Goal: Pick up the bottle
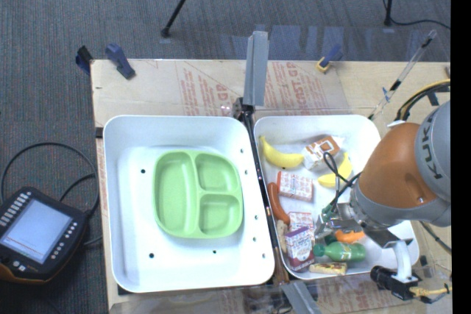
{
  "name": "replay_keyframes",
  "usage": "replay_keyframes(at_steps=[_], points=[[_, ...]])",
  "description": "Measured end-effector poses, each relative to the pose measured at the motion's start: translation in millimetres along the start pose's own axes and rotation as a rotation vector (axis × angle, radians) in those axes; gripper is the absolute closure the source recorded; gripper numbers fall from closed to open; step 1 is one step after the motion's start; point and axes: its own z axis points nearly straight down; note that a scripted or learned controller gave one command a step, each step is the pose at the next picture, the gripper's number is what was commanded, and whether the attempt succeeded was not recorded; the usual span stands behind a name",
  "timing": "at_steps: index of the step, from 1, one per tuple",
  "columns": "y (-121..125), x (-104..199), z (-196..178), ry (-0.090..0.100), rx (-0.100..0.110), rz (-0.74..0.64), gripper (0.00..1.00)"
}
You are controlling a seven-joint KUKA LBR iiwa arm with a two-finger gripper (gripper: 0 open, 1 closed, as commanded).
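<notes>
Camera view: the gripper (335, 220) hangs over the green bottle (340, 253), its grip state impossible to tell.

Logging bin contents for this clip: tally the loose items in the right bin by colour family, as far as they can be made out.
Some items sit partly under the arm, so this counts what is visible in the right bin.
Yellow: 2, banana, banana
Green: 1, bottle
Red: 1, sausage
Orange: 1, carrot
Printed packets: 4
Total: 9
</notes>
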Motion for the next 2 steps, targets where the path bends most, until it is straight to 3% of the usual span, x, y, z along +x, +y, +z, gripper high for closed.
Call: replay_keyframes(at_steps=[1, 2], points=[[-1, -46, 0, 0.0, -0.002, -0.057, 1.0], [1, 12, 0, -0.001, 0.0, -0.23, 1.0]])
